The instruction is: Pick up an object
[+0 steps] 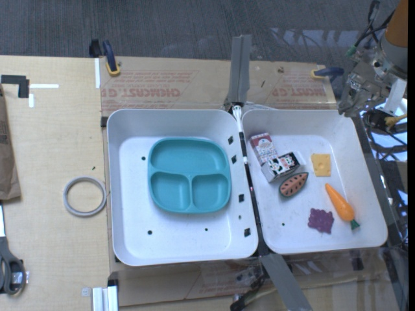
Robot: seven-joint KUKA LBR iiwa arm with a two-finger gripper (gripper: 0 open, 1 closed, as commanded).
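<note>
Purple toy grape cluster point(320, 219): lies at the near edge of the right bin point(369, 173), close to the front wall. Orange toy carrot point(340, 204): just right of the grapes, lying at a slant with its green tip toward the front. Yellow cheese wedge point(321, 164): further back, apart from the carrot. Brown oval toy with red spots point(293, 185): centre of the bin, touching or nearly touching the small carton. Small black-and-white carton point(283, 164): lying flat, beside a red-and-white carton point(262, 148) that rests near the bin's left wall.

Left bin point(123, 193): contains one teal divided plate point(190, 175), three compartments, set flat near the middle.

Gripper point(360, 91): above the back right corner of the right bin, outside its rim, at the end of the arm with the orange band point(397, 31). Whether it is released or clenched cannot be told; cables and fittings clutter that area. Nothing is seen grasped. All six toys lie in the bin, well apart from the gripper, forward and to its left.

Bench point(52, 148): bears a grey ring point(84, 195) left of the bins.
</note>
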